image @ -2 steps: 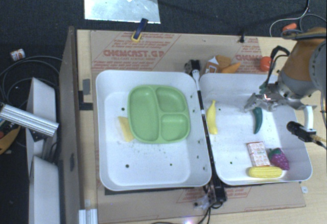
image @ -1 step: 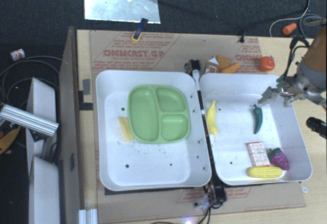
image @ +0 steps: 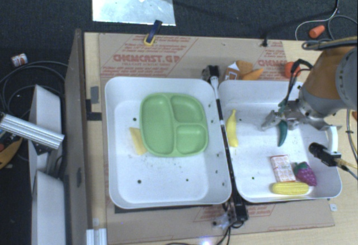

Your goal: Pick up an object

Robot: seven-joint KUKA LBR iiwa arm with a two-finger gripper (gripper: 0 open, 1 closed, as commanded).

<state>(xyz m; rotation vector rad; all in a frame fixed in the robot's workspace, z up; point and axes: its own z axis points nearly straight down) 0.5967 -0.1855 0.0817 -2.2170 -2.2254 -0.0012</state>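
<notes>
1. Your gripper (image: 281, 121) hangs over the right bin (image: 251, 182); whether it is spread or pinching, you cannot tell.
2. The green pepper (image: 282, 133) lies directly under it, seemingly touching.
3. The banana (image: 231, 128) sits well left.

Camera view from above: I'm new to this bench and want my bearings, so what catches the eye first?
A green divided plate fills the middle of the left bin. In the right bin, the gripper hangs over a dark green pepper, with a yellow banana by the left wall and corn beside purple grapes in the near corner.
</notes>
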